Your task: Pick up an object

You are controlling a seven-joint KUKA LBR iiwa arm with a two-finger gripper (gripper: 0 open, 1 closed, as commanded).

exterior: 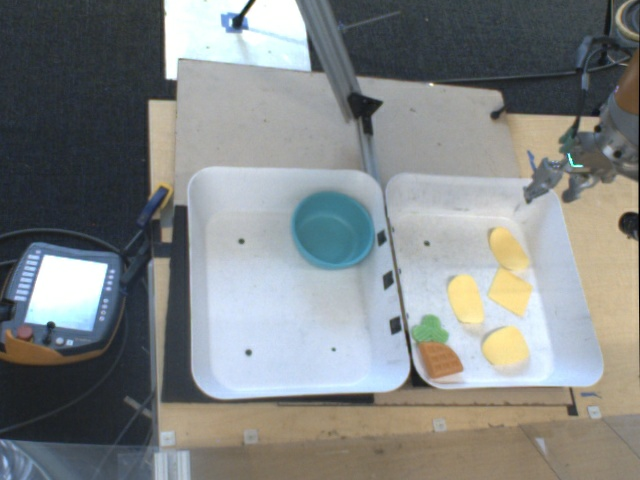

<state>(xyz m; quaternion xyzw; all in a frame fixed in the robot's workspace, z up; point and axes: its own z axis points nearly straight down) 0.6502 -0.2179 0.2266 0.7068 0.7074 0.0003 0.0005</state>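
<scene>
Hovering hand, nothing lifted yet.
Two-finger metal hand (pixel 548 180) sits above the right white plastic bin's (pixel 575 298) far corner; whether it is spread or pressed together cannot be told. Nearest below it lies a yellow oval foam piece (pixel 508 248), with further yellow pieces beyond. Judged: descent, grasp and lift all remain; the teal round bowl (pixel 333 228) is well apart.

Arm (pixel 622 118) cropped (right edge)

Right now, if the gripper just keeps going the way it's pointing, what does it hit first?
The gripper points down-left over the right bin's top-right rim. Likely first contact is that rim or the bare floor inside it; height is unclear.
</scene>
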